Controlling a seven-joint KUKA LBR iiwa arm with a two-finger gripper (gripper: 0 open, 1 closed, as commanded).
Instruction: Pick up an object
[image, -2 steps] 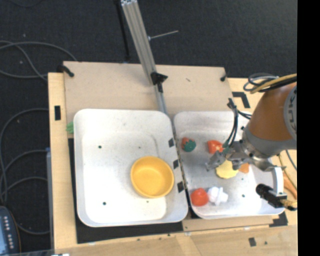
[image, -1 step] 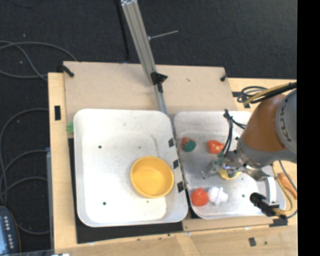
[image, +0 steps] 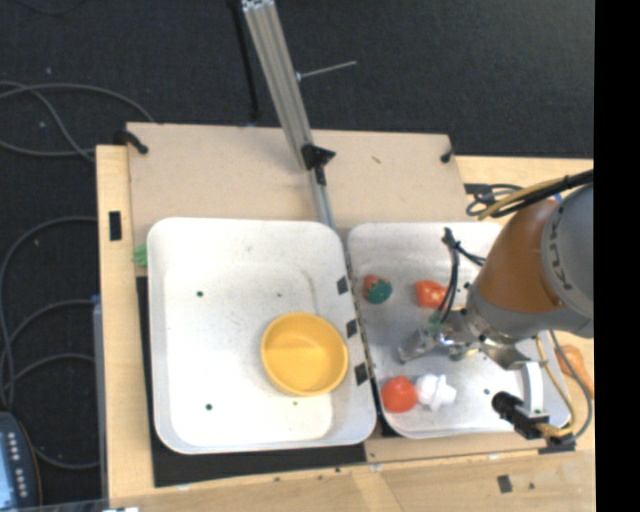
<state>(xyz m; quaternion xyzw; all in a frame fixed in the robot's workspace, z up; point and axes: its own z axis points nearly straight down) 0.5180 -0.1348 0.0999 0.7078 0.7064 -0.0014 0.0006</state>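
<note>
The right bin (image: 400, 245) holds several small objects. A green and orange piece (image: 377, 290) lies near its left wall, and an orange piece (image: 430, 293) sits beside it. A red ball (image: 398, 394) and a white object (image: 436, 390) touch each other near the front edge. My gripper (image: 420, 347) hangs low over the middle of this bin, between the orange piece and the white object. Nothing shows as held in it. The wrist with its orange band (image: 520, 265) hides the bin's right part.
A yellow bowl (image: 303, 353) stands in the left bin (image: 200, 290), close to the wall between the bins. A slanted metal post (image: 290, 95) rises behind the bins. Cables (image: 500, 198) trail at the back right. An orange item (image: 572, 365) lies at the far right.
</note>
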